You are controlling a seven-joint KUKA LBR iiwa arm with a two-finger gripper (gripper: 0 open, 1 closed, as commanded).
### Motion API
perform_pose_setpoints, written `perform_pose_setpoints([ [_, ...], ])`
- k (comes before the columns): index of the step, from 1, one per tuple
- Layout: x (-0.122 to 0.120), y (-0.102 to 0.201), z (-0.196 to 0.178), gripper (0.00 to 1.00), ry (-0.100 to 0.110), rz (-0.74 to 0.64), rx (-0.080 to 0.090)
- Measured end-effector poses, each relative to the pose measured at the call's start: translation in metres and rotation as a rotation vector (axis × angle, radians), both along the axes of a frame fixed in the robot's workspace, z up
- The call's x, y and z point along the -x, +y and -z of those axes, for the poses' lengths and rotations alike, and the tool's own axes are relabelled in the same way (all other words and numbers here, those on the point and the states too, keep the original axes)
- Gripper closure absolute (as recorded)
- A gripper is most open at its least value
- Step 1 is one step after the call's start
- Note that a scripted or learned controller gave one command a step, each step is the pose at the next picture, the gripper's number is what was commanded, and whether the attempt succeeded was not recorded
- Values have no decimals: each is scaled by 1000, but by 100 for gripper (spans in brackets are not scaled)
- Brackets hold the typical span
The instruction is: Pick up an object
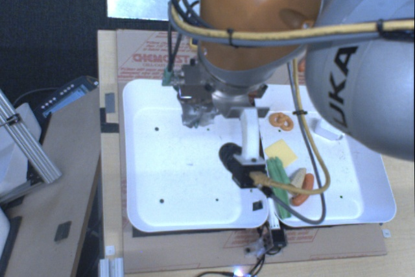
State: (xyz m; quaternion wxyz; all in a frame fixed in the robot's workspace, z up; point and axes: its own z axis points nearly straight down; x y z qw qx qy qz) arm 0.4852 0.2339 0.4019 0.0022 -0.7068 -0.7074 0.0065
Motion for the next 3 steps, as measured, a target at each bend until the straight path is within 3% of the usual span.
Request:
perform_pose_setpoints([
  [1,-33,0,-141,100,-29,-1,-14],
  [2,1,0,19,100,2,0,0],
  [3,-1,0,81,100,-8,0,-4],
])
